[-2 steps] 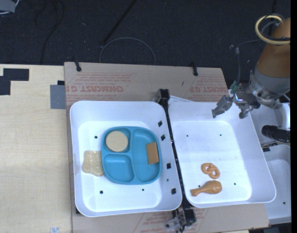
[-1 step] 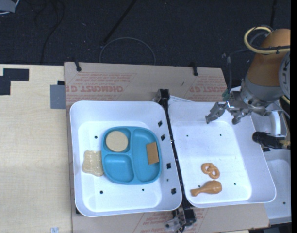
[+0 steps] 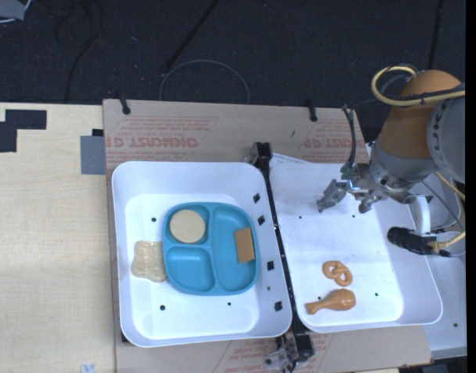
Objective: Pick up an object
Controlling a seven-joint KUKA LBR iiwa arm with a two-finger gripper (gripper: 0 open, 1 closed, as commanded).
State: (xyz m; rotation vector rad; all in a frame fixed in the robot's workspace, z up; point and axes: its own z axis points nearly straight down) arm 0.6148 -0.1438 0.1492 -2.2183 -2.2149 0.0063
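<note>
Gripper [image 3: 349, 194]: poised near the right bin's [image 3: 300, 301] far edge, fingers spread, nothing held. Pretzel [image 3: 337, 271] and drumstick [image 3: 332, 302]: lying toward its near edge. Step judged: approach. Required next: travel nearward, descent, closure.

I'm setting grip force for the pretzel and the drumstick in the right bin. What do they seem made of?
Pretzel: looks like moulded plastic toy food, smooth tan with a slight sheen. Drumstick: likely the same, uniform orange-tan and rounded. Too small here to tell hard from soft.
</note>
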